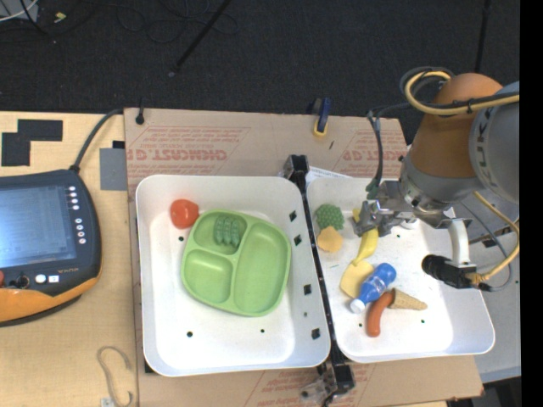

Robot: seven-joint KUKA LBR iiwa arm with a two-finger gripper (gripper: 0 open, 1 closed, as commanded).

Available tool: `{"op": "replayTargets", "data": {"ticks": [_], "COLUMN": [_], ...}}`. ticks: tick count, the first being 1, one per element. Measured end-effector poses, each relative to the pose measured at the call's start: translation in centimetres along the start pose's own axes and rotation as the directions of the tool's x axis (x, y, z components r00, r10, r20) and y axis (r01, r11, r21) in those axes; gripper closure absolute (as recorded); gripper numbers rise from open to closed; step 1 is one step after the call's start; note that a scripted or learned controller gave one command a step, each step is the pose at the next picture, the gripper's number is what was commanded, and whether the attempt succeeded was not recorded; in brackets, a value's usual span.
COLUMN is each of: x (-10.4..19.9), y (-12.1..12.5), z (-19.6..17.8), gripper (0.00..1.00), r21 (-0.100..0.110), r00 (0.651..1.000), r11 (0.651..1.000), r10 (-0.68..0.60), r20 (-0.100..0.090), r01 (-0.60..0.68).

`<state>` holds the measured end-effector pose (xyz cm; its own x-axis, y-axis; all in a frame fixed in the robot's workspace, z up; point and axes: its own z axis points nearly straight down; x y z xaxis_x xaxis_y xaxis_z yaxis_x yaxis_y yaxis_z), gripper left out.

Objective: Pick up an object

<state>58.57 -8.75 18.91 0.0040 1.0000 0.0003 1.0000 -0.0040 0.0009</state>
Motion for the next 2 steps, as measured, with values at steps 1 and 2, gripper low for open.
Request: {"op": "replayTargets", "data": {"ticks": [1, 2], "x": [-0.1, 4.6], "y": [0.0, -1.4], "z": [-4.0, -4.9], "gripper": [1.0, 1.0], "r21": [0.0, 0.005], "r00": [1.0, 1.0], "r11": [1.0, 1.0], "r10": [-0.004, -0.008], "r20": [0.0, -0.002], "r01": [0.004, 0.008]}}
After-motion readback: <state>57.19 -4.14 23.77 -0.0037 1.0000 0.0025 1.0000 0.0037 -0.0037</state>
